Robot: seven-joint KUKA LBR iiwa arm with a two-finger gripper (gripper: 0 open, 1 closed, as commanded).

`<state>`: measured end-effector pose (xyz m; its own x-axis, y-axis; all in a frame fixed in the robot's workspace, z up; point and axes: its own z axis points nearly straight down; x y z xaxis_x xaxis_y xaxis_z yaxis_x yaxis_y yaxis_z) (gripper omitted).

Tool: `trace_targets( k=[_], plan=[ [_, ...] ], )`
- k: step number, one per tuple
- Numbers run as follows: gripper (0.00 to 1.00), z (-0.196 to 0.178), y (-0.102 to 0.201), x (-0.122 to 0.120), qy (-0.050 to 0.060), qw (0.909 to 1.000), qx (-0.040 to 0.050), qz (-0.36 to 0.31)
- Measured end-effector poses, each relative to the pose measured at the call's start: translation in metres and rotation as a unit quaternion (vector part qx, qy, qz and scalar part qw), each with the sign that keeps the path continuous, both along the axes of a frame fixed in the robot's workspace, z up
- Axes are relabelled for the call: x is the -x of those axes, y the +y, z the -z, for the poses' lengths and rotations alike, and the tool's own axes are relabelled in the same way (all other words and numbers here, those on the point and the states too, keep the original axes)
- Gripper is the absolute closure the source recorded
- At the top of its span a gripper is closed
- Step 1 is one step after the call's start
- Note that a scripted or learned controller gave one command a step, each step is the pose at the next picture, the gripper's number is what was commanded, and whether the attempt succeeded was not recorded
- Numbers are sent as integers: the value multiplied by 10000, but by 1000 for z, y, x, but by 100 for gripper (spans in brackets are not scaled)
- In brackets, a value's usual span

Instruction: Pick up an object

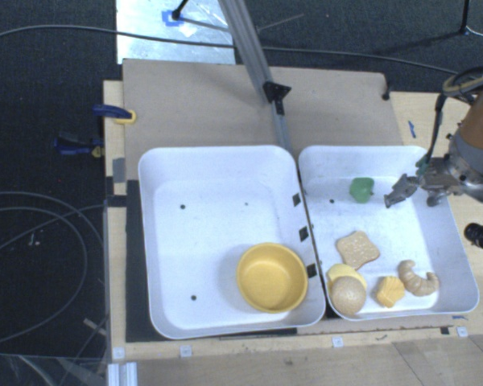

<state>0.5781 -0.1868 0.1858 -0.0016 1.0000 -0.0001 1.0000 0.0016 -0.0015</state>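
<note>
The yellow bowl (272, 277) sits at lower centre; right of it, egg (348, 294), toast (357, 248) and croissant (419, 279) crowd together. The end effector (415, 190), fingers spread and holding nothing, hovers beside the green piece (361, 189); a closing finger may nudge it away

claw (416, 190) over right bin (451, 240) | green object (361, 189) beside | yellow bowl (271, 277) left bin (157, 215)
</note>
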Motion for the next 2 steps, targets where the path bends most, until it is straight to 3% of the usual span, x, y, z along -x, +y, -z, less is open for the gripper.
trace_targets(
  k=[1, 2],
  plan=[
    [0, 63, 3, 0, 11, 10000, -5, 4],
    [0, 97, 3, 0, -2, 10000, -1, 8]
  ],
)
